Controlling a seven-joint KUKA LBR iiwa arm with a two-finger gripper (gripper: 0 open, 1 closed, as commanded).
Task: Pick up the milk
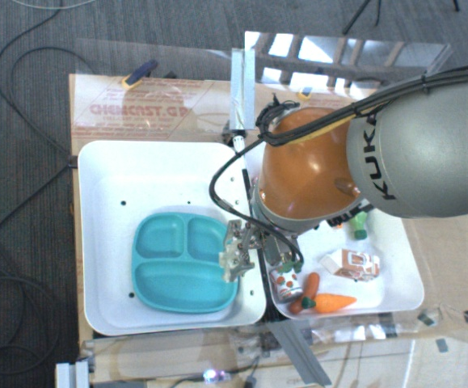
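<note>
Reaching stage, milk not yet gripped.

Claw (235, 257) hanging low over the right edge of the teal three-compartment plastic plate (177, 265) in the left white bin (112, 184); fingers too blurred to judge, cannot tell if apart or together, nothing seen between them. Small white-and-brown milk carton (353, 263) lying on its side in the right white bin (407, 277), toward its near right corner, above the orange toy carrot (335, 302). Next, probably: shifting right across the bin divider, centring above the carton, then descending.

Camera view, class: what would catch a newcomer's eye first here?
The huge grey arm with its orange band fills the upper right, hanging over the right bin. A turquoise divided plate stands out in the left bin. A toy carrot lies near the right bin's front edge.
</note>
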